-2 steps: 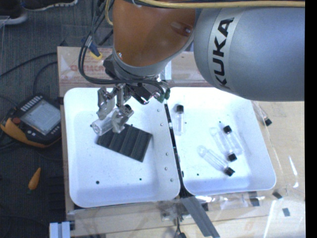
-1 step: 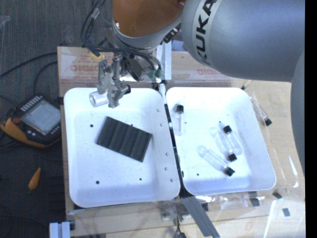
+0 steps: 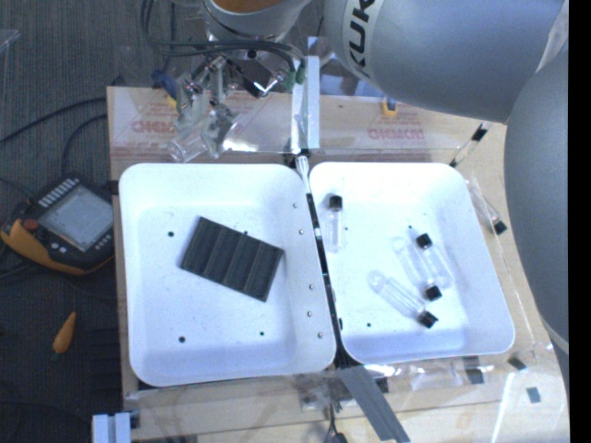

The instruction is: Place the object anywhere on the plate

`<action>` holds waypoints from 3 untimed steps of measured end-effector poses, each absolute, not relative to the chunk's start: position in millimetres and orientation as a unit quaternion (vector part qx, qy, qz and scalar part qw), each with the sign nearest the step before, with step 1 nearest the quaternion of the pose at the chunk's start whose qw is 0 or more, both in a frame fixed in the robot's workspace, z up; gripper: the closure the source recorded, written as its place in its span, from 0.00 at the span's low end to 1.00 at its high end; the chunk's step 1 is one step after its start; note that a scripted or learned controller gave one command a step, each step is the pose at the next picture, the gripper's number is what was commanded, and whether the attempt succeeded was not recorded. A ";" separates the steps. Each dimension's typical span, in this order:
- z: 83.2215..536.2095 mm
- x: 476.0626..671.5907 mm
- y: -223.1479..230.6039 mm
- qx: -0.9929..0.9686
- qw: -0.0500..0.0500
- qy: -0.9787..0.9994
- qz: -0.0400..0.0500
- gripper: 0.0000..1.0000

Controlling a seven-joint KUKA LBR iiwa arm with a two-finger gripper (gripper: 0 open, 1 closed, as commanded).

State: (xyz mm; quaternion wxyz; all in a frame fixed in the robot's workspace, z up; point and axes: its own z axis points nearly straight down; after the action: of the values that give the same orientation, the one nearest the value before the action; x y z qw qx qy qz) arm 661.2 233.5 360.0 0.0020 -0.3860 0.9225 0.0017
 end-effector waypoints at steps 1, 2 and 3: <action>434.1 668.6 225.1 -0.480 0.003 0.877 0.002 1.00; 429.3 669.5 224.6 -0.666 0.003 0.746 0.003 1.00; 432.7 669.4 220.3 -0.872 0.004 0.490 0.003 1.00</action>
State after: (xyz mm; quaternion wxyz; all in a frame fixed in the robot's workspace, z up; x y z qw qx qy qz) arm 669.4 220.3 432.7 0.0037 -0.8717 0.4901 0.0028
